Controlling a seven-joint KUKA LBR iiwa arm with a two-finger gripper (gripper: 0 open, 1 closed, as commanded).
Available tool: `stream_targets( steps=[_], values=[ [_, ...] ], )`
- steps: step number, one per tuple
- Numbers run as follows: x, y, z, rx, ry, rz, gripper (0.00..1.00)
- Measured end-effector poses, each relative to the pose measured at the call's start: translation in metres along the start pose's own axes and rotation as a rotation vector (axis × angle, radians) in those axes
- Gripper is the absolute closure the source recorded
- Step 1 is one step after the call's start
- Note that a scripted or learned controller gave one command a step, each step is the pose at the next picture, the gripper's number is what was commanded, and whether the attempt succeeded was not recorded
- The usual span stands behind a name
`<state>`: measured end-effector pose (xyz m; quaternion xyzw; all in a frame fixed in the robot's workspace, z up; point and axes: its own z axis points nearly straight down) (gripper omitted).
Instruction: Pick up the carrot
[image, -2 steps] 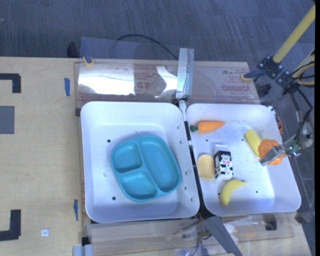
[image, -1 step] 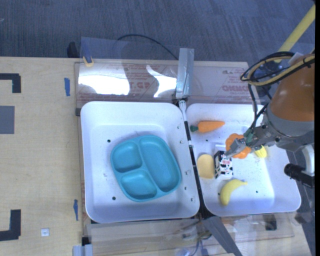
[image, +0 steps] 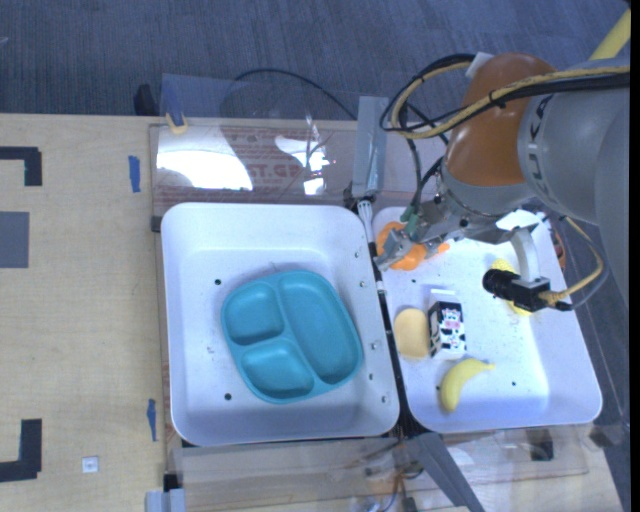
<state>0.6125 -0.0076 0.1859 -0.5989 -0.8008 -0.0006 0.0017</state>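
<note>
The carrot (image: 404, 256), a small orange piece, lies in the far left corner of the right bin (image: 560, 385), close to the wall shared with the left bin. My gripper (image: 418, 232) hangs directly over it and covers its upper part, so only the carrot's lower and left edges show. Whether the gripper touches the carrot is hidden from this angle.
The right bin also has a pale yellow rounded piece (image: 411, 332), a black-and-white carton (image: 447, 328), a banana (image: 459, 381) and a small yellow thing (image: 502, 267) by the wrist. A blue divided plate (image: 290, 335) lies in the left bin (image: 200, 250).
</note>
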Motion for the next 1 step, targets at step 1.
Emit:
stream_targets(
  steps=[1],
  values=[
    [0.0291,0.0005,0.0014,0.001,-0.002,-0.162,1.00]
  ],
)
